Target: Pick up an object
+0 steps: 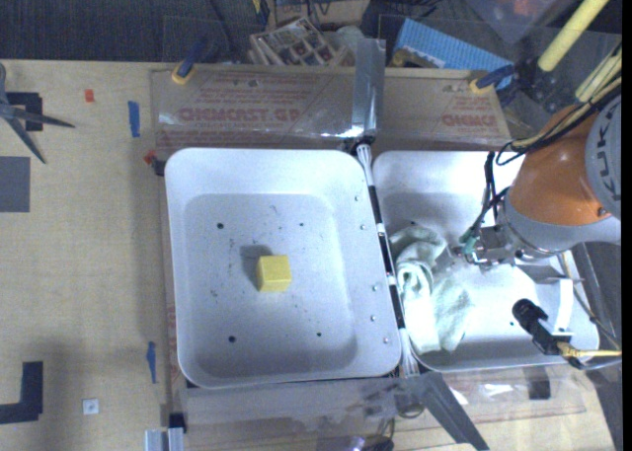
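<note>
A small yellow block (274, 272) lies alone near the middle of the left bin (197, 192). In the right bin (425, 178) a crumpled pale green and white cloth (427, 286) lies against the left wall. My gripper (462, 249) reaches down from the right, its tip at the cloth's upper right edge. The arm's orange band (556, 186) sits above it. The wrist body hides the fingertips.
A black cylindrical part (530, 317) on the arm's cabling hangs over the right bin's lower right. Clear plastic sheets with red lettering (257, 112) stand behind both bins. Cardboard boxes and clutter lie beyond the bench's far edge.
</note>
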You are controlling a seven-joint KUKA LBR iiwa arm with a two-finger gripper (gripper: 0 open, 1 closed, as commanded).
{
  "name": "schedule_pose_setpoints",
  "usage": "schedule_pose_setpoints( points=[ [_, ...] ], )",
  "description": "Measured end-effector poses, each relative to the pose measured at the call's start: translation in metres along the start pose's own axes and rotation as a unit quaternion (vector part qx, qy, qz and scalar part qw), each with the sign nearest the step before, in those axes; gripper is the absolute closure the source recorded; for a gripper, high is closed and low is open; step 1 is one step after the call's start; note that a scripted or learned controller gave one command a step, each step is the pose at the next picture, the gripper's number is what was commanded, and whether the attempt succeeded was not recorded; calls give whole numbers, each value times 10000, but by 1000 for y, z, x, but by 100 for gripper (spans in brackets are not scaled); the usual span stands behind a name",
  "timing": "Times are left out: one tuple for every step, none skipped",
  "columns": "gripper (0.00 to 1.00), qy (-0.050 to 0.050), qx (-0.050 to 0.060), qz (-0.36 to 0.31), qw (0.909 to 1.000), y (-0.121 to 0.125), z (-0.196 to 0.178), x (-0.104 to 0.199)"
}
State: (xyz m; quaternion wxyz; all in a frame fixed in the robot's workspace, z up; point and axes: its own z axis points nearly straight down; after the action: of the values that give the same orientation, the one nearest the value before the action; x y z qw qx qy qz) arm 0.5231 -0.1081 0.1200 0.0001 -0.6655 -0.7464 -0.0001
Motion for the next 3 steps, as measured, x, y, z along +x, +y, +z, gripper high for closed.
schedule_pose_setpoints(
  points=[
    [100,-8,-19,39,10000,0,-10,-3],
    [100,9,19,1686,9857,-33,-22,13],
    [100,-4,-2,1519,9884,-11,-64,-18]
  ],
)
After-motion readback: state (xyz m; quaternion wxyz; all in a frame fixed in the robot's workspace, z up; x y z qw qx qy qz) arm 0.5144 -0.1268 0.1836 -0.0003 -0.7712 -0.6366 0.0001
